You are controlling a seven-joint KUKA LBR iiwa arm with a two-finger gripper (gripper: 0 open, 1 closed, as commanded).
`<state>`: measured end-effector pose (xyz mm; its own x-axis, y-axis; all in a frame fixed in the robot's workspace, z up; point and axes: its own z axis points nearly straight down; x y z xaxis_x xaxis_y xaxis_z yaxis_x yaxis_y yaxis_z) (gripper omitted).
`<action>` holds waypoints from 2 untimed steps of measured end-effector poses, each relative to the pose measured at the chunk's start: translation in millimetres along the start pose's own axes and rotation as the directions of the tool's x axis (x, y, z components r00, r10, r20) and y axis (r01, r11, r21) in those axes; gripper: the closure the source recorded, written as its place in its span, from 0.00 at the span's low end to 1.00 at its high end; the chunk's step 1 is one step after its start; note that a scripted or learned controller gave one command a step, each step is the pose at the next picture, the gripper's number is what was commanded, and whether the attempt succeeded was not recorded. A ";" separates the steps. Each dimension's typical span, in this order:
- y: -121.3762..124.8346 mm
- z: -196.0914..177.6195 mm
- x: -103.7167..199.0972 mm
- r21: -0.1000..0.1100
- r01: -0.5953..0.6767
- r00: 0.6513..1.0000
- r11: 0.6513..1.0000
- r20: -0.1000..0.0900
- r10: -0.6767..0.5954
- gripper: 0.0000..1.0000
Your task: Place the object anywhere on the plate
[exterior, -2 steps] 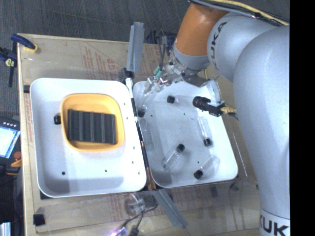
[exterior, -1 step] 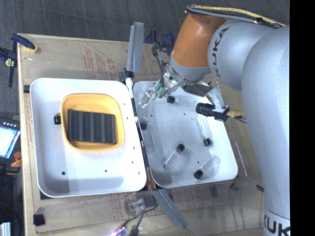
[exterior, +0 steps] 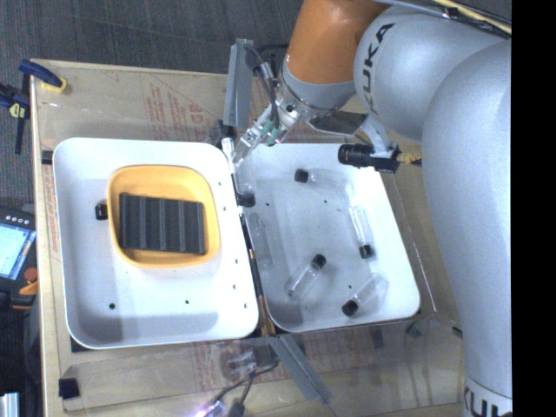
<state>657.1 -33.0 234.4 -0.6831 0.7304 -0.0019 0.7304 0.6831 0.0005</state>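
I am hanging my fingers (exterior: 233, 150) over the right bin (exterior: 395, 233); I cannot tell their opening. Vials (exterior: 308, 274) are lying there, the plate (exterior: 162, 181) is waiting.

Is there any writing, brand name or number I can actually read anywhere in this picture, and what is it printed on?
"KUKA": on the grey arm, near the top, running down its side beside the orange band; a few more letters at its lower edge are cut off.
Red print on the brown board beneath the bins: too faint and blurred to read.
Small screen at the left edge: lit, but too small to read.
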 end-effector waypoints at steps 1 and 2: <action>-3.6 21.8 24.7 0.001 0.273 0.962 0.962 -0.003 -0.273 1.00; 20.1 -46.3 46.4 0.000 0.417 0.909 0.909 0.000 -0.417 1.00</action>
<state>640.0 14.6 280.6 -0.9255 0.3787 -0.0021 0.3787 0.9255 -0.0001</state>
